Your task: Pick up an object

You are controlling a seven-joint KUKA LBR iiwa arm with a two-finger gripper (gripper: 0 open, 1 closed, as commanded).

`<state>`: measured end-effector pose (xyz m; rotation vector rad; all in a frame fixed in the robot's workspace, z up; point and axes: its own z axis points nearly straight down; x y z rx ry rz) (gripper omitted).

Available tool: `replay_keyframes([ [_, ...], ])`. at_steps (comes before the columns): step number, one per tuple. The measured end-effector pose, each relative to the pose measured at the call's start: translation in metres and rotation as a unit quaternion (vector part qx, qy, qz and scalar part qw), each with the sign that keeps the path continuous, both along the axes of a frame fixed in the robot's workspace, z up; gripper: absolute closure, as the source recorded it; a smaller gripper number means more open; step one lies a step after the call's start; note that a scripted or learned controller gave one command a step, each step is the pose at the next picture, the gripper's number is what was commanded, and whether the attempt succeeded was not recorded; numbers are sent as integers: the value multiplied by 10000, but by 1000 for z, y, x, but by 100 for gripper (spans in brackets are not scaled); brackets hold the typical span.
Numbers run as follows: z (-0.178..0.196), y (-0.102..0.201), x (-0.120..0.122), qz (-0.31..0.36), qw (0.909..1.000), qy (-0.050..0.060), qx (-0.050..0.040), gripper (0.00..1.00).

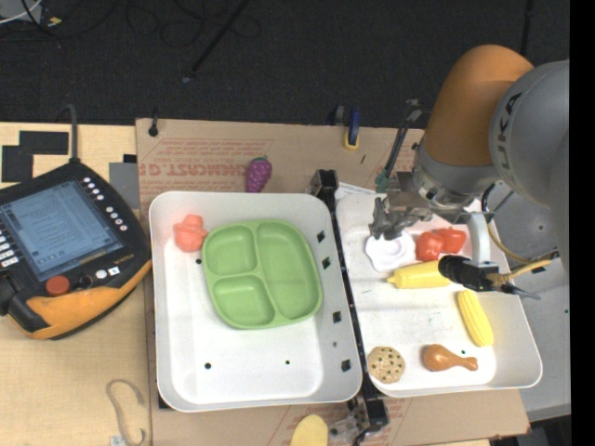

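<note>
Pincer (386, 230) is seen low in right bin (507, 365), directly above white object (388, 252); pincer state can't be told.

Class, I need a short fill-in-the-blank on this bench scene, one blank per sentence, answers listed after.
1. The green tray has ___ compartments.
2. The pink toy lies in the ___ bin.
3. The claw hangs over a ___ object.
4. The cookie sits beside the ___ in the right bin.

Answers: three; left; white; drumstick

Two white bins (177, 342), one green tray (260, 273), two corn cobs (474, 318) (yellow), one cookie (385, 364)
</note>
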<state>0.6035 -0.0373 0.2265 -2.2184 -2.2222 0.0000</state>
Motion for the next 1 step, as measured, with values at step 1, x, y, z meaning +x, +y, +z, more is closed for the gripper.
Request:
replay_keyframes([
  [1,10,-2,-11,-25,10000,11,1,100],
])
